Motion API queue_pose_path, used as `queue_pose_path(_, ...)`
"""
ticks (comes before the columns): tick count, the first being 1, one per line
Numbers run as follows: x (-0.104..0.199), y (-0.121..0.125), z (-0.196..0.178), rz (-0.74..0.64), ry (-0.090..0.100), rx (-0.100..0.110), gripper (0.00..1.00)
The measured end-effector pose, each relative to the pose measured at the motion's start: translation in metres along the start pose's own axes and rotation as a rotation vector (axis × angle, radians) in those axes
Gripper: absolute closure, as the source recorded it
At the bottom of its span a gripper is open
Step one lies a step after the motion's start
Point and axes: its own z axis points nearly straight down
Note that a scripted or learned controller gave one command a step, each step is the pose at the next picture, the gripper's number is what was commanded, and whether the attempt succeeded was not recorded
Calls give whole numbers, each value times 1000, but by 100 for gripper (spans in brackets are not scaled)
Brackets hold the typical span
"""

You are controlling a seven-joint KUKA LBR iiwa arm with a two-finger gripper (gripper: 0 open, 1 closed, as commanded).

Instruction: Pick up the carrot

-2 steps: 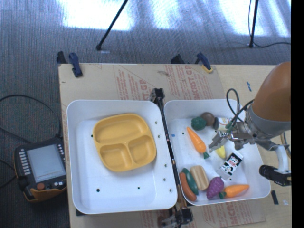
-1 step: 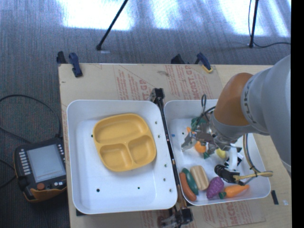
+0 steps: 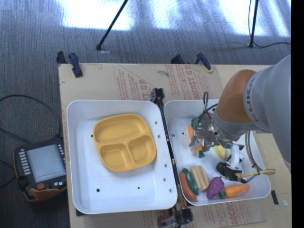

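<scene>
My arm (image 3: 256,103) is reaching in from the right over the right bin (image 3: 176,109), and my gripper (image 3: 198,144) is hanging low among the toys near that bin's middle. An orange piece (image 3: 190,131) is showing just left of it; what it is I cannot tell. A carrot (image 3: 234,190) is lying near the bin's front edge, well apart from my gripper, with purple grapes (image 3: 214,187) touching its left end. Left of the grapes a tan bread piece (image 3: 199,177) is resting beside a green and orange vegetable (image 3: 188,184). A yellow divided plate (image 3: 124,141) is sitting in the left bin (image 3: 80,184).
</scene>
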Motion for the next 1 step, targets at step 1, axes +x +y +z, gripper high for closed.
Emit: queue_pose_path(1, 63, -4, -89, 246, -1, -9, 100)
